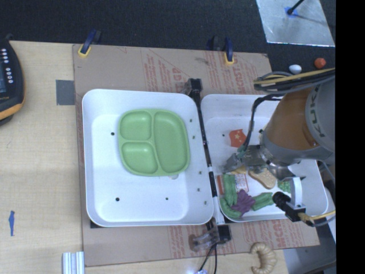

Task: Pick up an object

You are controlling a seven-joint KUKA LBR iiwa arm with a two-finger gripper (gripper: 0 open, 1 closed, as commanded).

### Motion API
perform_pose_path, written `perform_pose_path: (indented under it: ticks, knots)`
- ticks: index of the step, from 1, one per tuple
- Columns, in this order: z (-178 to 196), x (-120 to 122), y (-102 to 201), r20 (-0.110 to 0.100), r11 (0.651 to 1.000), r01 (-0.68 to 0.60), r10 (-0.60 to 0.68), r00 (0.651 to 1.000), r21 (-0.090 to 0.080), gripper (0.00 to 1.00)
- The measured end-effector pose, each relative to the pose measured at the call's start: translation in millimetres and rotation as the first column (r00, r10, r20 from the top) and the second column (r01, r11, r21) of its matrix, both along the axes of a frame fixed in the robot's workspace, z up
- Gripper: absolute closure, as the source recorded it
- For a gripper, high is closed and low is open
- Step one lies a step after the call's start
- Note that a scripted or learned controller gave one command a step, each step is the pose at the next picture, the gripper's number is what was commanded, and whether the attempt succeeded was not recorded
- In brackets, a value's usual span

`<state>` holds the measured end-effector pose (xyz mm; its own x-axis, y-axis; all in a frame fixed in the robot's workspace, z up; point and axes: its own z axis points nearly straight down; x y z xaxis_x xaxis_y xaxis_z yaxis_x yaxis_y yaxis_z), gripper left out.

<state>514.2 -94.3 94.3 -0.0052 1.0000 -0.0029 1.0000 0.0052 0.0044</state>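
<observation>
1. The grey arm with the orange band (291, 124) reaches over the right shallow white bin (219, 110), its hand (246, 160) low above a heap of small things; whether the hand is apart or together cannot be told.
2. Just beside the hand lie a tan bread-shaped piece (263, 178), a purple soft item (244, 200), green strips (229, 188) and a small red card (237, 137).
3. The left shallow white bin (100, 153) holds a smooth pale green three-compartment plate (154, 142).
4. Both bins rest on a brown cardboard sheet (142, 67) on the wooden desk (34, 170).
</observation>
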Motion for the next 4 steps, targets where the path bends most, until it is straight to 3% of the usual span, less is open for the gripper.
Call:
perform_pose_path:
  ticks: [1, 2, 3, 4]
  knots:
    - [-0.3, 95.3, 1.0, 0.003, 1.000, -0.002, 0.002, 1.000, 0.001, 0.00]
    - [-0.1, 17.5, -13.1, -0.004, 1.000, 0.003, -0.003, 1.000, 0.001, 0.00]
    - [11.7, 20.9, -14.9, 0.000, 1.000, 0.001, -0.001, 1.000, -0.002, 1.00]
    - [11.0, 20.7, -14.6, -0.001, 1.000, 0.000, 0.000, 1.000, -0.002, 0.00]
